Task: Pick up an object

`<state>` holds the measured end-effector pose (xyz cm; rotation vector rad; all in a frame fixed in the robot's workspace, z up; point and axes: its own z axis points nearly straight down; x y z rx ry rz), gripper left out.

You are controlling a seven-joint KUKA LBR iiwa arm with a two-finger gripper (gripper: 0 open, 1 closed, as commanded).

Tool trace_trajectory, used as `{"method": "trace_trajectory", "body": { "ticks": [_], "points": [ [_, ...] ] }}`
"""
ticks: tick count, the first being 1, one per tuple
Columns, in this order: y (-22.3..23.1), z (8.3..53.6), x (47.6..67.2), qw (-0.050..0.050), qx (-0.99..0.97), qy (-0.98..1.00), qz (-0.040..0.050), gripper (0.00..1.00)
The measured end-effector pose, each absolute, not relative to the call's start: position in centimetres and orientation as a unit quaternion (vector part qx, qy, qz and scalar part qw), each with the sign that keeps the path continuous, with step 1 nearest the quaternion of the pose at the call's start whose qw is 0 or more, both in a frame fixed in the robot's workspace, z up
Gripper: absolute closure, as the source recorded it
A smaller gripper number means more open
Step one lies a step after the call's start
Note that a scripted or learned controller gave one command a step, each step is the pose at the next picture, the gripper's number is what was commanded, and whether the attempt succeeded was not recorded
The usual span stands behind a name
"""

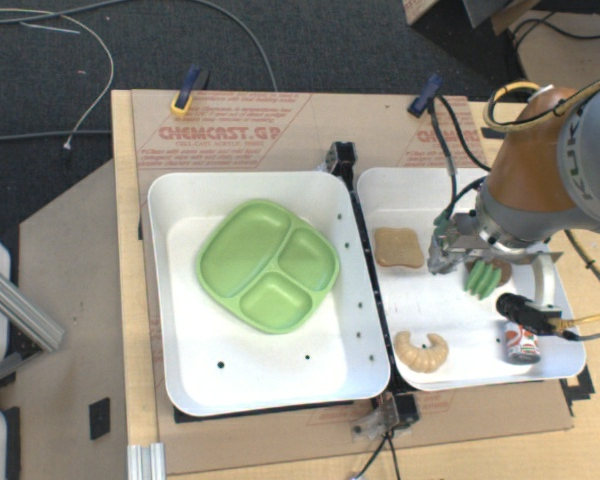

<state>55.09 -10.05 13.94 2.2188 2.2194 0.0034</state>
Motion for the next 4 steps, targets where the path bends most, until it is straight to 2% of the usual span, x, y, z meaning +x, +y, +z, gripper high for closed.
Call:
{"method": "trace_trajectory", "body": {
  "ticks": [2, 3, 4],
  "points": [
    [-10.7, 25.6, 55.6, 0.003, 0.707, 0.708, 0.0022, 1.0],
    [-5.9, 26.1, 57.5, 0.001, 0.705, 0.709, 0.0016, 1.0],
    [-0.9, 24.4, 59.0, 0.0, 0.705, 0.709, 0.0003, 1.0]
  ]
}}
